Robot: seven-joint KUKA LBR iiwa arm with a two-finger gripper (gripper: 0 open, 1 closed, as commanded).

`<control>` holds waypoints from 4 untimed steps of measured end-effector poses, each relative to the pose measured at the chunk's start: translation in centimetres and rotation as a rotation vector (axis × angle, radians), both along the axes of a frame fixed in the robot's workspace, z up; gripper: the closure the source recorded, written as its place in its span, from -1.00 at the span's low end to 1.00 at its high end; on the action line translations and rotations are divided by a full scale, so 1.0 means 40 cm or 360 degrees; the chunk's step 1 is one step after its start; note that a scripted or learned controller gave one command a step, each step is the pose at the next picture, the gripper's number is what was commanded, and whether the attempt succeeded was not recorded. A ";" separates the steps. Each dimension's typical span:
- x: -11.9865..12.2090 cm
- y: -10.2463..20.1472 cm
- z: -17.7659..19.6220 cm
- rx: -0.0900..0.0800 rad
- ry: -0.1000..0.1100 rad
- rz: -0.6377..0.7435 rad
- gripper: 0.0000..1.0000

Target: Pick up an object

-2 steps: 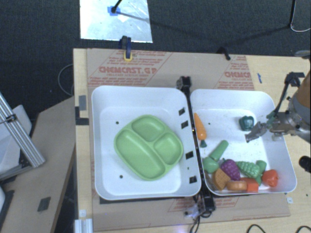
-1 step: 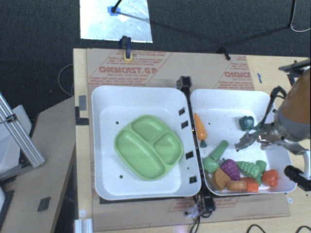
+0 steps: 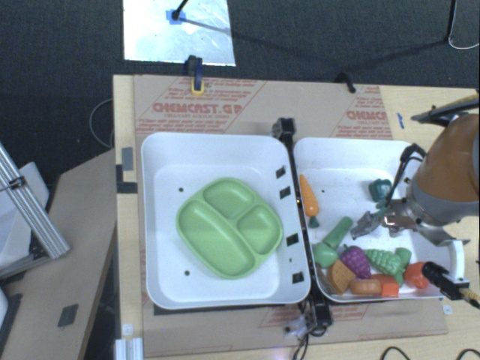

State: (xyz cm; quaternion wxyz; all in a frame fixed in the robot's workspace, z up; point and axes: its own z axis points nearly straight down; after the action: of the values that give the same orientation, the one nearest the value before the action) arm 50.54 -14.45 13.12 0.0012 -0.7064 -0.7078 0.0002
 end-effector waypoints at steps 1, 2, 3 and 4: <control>0.000 0.001 -0.123 -0.0001 0.0000 -0.0002 -1.00; 0.003 0.000 -0.091 -0.0002 -0.0008 -0.0001 1.00; 0.023 0.021 0.038 -0.0004 -0.0012 0.0005 1.00; 0.040 0.007 0.152 -0.0005 -0.0010 0.0004 1.00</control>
State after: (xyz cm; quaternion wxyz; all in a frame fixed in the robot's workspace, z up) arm 52.12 -14.18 19.21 -0.0019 -0.7055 -0.7088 -0.0010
